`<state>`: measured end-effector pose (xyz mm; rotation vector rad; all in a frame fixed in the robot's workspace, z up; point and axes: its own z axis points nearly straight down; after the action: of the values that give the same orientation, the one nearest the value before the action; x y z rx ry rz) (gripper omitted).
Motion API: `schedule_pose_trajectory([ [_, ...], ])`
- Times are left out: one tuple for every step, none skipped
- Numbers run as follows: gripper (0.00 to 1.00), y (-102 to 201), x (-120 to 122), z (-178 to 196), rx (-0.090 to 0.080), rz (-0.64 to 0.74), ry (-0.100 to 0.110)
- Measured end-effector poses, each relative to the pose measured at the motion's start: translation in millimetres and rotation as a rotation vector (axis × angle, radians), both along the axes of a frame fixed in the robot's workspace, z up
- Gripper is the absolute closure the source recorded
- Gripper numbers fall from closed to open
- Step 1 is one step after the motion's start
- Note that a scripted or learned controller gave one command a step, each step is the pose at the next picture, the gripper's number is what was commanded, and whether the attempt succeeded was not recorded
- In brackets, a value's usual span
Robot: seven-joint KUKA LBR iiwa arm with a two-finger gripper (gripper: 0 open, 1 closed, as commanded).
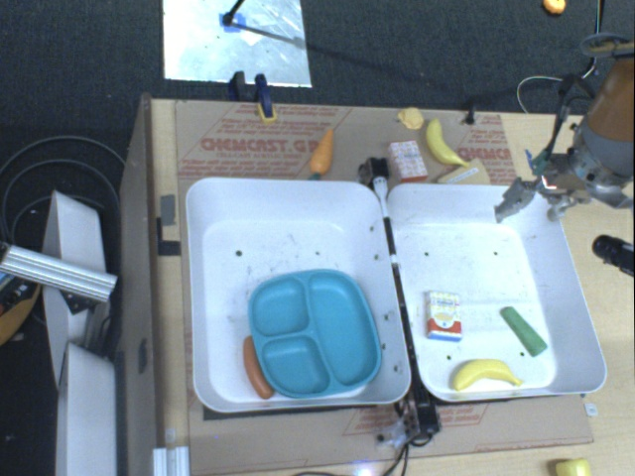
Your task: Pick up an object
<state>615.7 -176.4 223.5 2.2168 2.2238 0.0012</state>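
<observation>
My arm point(607, 132) is getting cut off at the right edge, and my gripper point(526, 198) is hanging blurred over the right bin's point(575, 296) far rim, with nothing visible between its fingers, though I can't tell if it's released or clenched. The right bin is holding a carton point(444, 316), a green stick point(523, 330) and a banana point(484, 373), all near its front and well apart from my gripper. The left bin point(213, 266) is holding a blue tray point(313, 332) with a sausage point(256, 366) half tucked under its left edge.
</observation>
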Motion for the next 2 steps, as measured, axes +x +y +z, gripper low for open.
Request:
schedule_pose_trajectory([
  [0.00, -32.3, -59.7, -94.0, 0.002, -0.007, 0.011],
  [0.00, -29.1, -105.0, -126.8, 0.002, -0.004, 0.007],
])
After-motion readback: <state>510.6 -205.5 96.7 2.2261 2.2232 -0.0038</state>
